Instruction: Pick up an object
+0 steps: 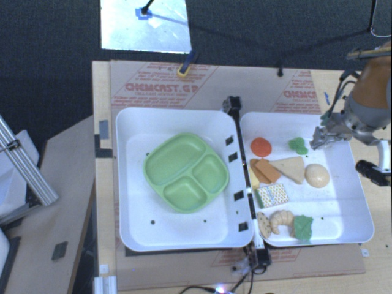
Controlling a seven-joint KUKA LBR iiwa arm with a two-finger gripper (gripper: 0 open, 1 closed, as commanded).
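The right bin (352, 222) holds several toy foods: a red tomato slice (261, 146), a small green piece (298, 144), a pale cheese wedge (291, 168), an orange wedge (264, 171), a cream egg-like ball (317, 176), a patterned cracker (272, 195), a tan croissant-like piece (279, 220) and a green leafy piece (302, 226). My gripper (321, 138) hangs over the far right part of this bin, just right of the small green piece and above the cream ball. Nothing shows between its fingers.
The left bin (131, 225) holds a light green divided plate (185, 172). A black-clipped divider (240, 164) separates the two bins. The arm comes in from the right over the right bin's far corner.
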